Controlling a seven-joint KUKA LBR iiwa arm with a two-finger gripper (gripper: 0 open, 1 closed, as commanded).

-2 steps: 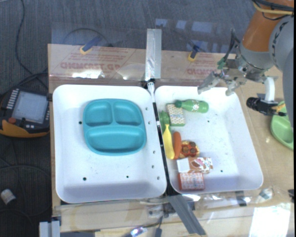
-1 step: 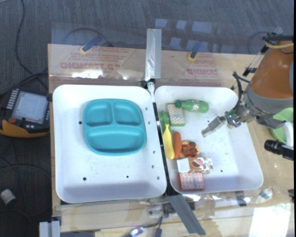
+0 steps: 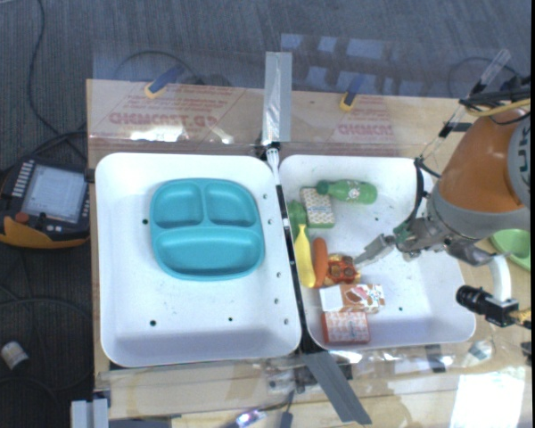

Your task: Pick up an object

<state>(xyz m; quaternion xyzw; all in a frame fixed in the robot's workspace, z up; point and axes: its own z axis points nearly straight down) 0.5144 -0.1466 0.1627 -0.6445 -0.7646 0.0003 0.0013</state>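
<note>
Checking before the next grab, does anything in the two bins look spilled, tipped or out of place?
Nothing looks spilled or damaged. The green plastic bottle lies on its side, and the toy foods crowd the left part of the right white bin, some touching. The turquoise compartment plate sits flat in the left white bin.

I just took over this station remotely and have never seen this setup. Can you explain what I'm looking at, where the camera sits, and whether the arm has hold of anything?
The camera is fixed above a bench and looks down at a slant. On the bench are two shallow white bins side by side. The left bin holds a blue divided plate. The right bin holds a cluster of toy foods along its left side: a green bottle, a checkered block, a yellow banana, an orange carrot and small boxes. The grey and orange shape at the right is the robot arm. Its gripper reaches down over the right bin, next to the carrot. Whether its fingers are open or shut cannot be made out, and nothing visibly sits between them.
</note>
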